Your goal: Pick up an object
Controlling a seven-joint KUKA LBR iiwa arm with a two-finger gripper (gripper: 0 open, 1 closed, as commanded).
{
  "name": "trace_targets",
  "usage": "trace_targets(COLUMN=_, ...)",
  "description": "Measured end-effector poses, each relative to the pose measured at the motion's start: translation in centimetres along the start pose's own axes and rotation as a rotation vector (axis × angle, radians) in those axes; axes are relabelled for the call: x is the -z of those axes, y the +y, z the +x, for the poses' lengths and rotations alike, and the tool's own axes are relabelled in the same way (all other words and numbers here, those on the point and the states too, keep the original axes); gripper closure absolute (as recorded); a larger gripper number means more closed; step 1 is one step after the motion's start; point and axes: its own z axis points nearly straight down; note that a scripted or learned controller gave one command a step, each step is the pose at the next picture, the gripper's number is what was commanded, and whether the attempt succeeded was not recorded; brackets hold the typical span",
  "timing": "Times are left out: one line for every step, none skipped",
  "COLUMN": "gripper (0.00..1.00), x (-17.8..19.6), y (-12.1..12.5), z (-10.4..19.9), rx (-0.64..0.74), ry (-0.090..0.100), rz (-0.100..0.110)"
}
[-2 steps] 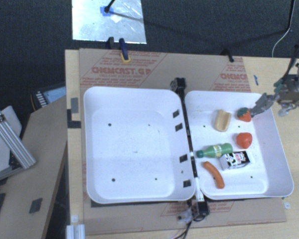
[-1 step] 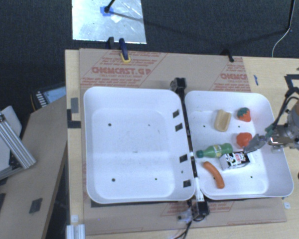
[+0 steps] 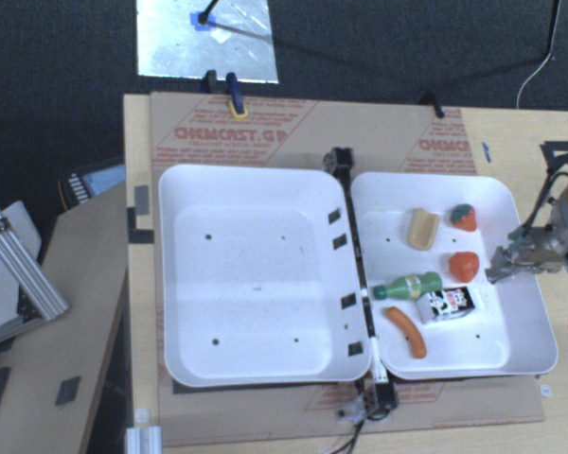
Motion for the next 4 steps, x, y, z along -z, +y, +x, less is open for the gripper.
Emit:
trace_targets(gripper=1.00, x=6.5, y=5.9, z=10.3, rx=0.013, ry=0.002, rz=-0.007)
trace_targets(gripper=1.00, x=18.9, y=17.7, z=14.6, rx=0.009, ry=0.000, rz=-0.019)
trace_targets(gripper=1.00, x=12.3, y=11.9, z=9.8, rx=-0.006, ry=0.000, rz=0.010)
trace_targets(gripper=1.00, x=5.1, y=7.5, z=6.0, rx=-0.005, ry=0.000, rz=0.010)
